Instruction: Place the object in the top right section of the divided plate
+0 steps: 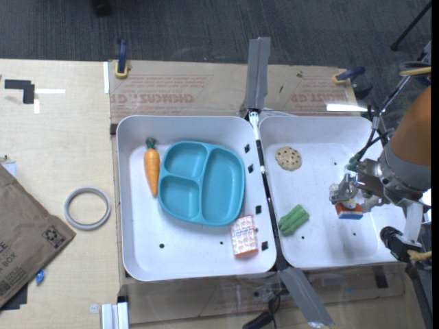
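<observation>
A teal divided plate [203,182] lies in the left bin [126,204], and nothing rests in its sections. My gripper [346,199] hangs over the right part of the right bin [322,134]. A small red, blue and white object [350,212] sits directly under the gripper's tip. The gripper's body hides whether it touches the object. The gripper is well to the right of the plate, across the wall between the two bins.
An orange carrot [151,168] lies just left of the plate and a pink-and-white packet [244,236] lies below its right edge. The right bin holds a cookie [289,158] and a green pod-like piece [293,219]. A tape ring [87,207] rests on the bench at left.
</observation>
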You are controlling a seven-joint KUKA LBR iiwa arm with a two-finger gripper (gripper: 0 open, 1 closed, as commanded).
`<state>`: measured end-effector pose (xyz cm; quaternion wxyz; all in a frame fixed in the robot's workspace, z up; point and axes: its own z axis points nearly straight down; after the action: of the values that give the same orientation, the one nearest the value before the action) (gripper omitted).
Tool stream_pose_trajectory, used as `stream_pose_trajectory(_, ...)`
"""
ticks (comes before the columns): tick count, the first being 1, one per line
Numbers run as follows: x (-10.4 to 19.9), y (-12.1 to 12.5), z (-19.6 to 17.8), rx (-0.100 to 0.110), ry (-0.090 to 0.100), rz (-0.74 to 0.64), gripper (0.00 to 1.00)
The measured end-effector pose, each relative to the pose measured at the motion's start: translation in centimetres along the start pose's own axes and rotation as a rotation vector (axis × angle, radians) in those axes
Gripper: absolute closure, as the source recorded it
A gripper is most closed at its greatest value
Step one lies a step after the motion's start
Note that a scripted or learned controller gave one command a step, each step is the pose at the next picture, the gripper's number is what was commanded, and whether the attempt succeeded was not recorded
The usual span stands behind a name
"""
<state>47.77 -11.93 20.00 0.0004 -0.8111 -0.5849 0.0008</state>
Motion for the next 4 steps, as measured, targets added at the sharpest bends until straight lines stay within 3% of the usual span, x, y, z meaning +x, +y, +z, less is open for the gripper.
stream_pose_trajectory(1, 1.3, 1.3, 10.9, 0.003, 0.0, 0.248, 1.0)
stream_pose_trajectory(2, 6.7, -2.3, 1.0, 0.002, -0.001, 0.119, 1.0)
stream_pose_trajectory(3, 5.6, 0.5, -7.6, 0.001, -0.002, 0.073, 1.0)
stream_pose_trajectory(4, 5.2, 2.4, -7.8, 0.001, -0.002, -0.204, 1.0)
